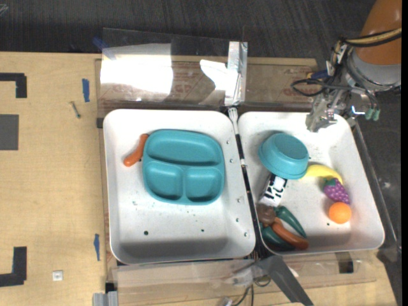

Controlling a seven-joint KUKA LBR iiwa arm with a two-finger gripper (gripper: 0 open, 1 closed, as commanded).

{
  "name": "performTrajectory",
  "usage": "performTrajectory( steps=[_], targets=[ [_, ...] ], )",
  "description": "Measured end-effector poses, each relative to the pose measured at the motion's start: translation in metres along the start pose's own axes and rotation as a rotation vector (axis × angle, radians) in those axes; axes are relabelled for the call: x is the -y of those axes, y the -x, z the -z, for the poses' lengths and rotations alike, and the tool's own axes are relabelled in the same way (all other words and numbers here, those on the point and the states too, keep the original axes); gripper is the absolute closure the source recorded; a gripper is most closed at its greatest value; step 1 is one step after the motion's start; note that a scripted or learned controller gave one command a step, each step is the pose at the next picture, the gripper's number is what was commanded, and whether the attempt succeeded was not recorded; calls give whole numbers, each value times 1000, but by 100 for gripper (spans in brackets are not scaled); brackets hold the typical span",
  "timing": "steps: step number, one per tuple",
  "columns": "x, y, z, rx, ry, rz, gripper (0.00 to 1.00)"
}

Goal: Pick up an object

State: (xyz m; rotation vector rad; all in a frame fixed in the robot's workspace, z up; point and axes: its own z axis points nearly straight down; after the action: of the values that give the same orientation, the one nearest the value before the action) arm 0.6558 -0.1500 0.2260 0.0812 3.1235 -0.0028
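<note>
Nothing was lifted yet: the pincer [324, 115] hung over the right bin's [363, 231] far corner, its spread impossible to tell, the teal bowl [285, 154] untouched.

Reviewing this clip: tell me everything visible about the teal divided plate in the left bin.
The teal divided plate is a rounded rectangle, plastic by its look, with three compartments: one wide one along the far side and two smaller ones nearer the camera. It lies flat and right way up, in the far half of the left bin. An orange carrot-like toy rests against its left edge. No item shows in its compartments.
</note>
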Motion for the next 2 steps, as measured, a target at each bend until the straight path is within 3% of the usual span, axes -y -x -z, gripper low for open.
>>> performTrajectory(
  steps=[1, 2],
  targets=[
    [-15, 8, -96, 5, -1, 74, 100],
    [-24, -20, -113, 0, 1, 138, 100]
  ],
)
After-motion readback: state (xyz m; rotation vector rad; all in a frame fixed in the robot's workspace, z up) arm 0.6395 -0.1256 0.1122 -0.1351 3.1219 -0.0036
